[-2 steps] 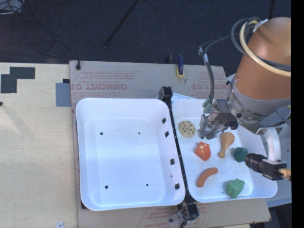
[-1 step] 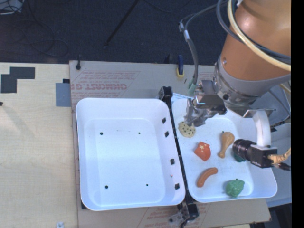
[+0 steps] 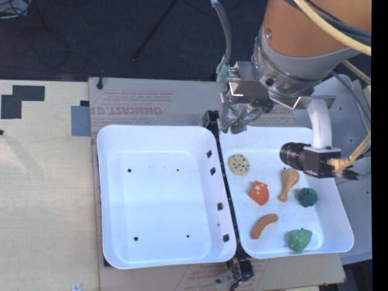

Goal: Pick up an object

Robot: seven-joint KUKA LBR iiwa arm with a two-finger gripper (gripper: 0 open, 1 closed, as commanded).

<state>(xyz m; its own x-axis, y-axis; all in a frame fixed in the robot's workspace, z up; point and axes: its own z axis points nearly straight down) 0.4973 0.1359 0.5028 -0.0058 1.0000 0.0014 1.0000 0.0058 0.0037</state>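
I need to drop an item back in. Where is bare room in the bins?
The left bin is bare across its floor. In the right bin, items crowd the middle: cookie, red piece, drumstick, sausage, two green pieces.

Six toy foods [image 3: 259, 193] lie scattered in the right bin [image 3: 339, 235].

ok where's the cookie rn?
In the camera view the cookie lies in the right bin, near its upper-left corner beside the divider, just below the gripper and up-left of the red piece.
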